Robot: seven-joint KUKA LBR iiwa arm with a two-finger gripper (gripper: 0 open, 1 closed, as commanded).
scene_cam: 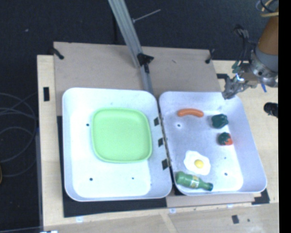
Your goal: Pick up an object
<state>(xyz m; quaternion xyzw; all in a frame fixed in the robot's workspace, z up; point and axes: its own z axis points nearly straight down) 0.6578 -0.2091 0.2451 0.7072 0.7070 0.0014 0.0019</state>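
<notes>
Arm enters from the right edge of the camera view, upper right corner. Orange band point(268, 38) visible on the link above the wrist, with the grey wrist housing point(263, 68) directly below it — the whole assembly angled down and toward the left. Cabling (dark loops) runs along the wrist's left side. Gripper point(229, 92) hangs at the low left end of the wrist, pointing downward, tip small and dark against the background. Fingers are too small and blurred to resolve — separation cannot be read. Nothing seen between them. The rest of the arm is cut off at the frame edge.
</notes>
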